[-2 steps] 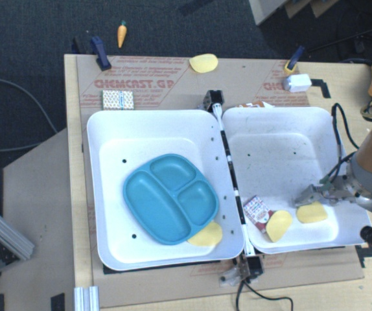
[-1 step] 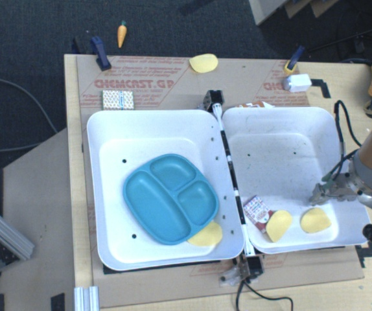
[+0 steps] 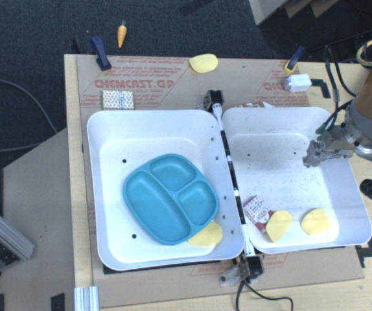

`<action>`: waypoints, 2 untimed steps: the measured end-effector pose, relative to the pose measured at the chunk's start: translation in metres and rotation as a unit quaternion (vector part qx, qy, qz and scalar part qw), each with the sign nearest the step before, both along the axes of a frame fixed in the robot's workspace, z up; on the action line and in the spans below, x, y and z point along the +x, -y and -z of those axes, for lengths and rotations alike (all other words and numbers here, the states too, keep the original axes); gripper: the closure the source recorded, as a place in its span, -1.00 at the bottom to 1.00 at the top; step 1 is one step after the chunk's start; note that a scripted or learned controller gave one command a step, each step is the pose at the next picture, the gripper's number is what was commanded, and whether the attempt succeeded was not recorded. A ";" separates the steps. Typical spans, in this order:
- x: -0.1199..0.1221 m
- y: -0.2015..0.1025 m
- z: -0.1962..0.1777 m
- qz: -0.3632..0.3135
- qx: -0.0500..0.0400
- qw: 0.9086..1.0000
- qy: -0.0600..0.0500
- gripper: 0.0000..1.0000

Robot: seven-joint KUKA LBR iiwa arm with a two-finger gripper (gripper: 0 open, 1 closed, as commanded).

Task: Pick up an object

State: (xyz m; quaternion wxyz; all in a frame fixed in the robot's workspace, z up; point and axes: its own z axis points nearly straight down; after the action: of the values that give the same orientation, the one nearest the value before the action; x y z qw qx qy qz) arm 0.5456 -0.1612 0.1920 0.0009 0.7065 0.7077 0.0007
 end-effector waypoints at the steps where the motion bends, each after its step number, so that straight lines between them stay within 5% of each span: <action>1: -0.001 0.000 0.000 0.000 0.000 1.000 -0.001 -1.00; 2: 0.024 -0.031 0.107 0.000 0.000 1.000 -0.001 -1.00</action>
State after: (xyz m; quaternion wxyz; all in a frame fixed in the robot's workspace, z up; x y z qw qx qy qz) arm 0.5699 -0.1300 0.0845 0.0000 0.7069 0.7073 0.0002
